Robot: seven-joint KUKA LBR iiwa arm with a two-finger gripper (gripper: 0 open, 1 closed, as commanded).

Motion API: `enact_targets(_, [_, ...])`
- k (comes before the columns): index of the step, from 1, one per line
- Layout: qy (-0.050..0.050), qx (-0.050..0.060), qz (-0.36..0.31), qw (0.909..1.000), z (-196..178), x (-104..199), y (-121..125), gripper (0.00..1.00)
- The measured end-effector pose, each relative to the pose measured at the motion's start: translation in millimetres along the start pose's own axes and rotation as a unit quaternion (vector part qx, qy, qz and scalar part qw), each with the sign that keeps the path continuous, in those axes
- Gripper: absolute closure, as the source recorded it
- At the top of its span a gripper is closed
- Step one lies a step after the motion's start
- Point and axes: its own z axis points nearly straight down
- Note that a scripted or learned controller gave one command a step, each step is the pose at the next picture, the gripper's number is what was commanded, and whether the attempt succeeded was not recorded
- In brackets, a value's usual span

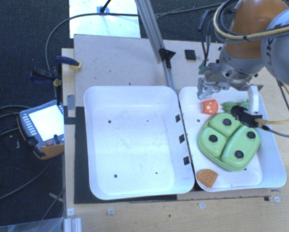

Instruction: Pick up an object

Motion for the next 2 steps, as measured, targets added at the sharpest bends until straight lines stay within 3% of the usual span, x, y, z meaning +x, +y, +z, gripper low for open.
enact_targets(2, [0.000, 0.000, 0.000, 1.0000, 27.8, 90.3, -12.8, 1.00])
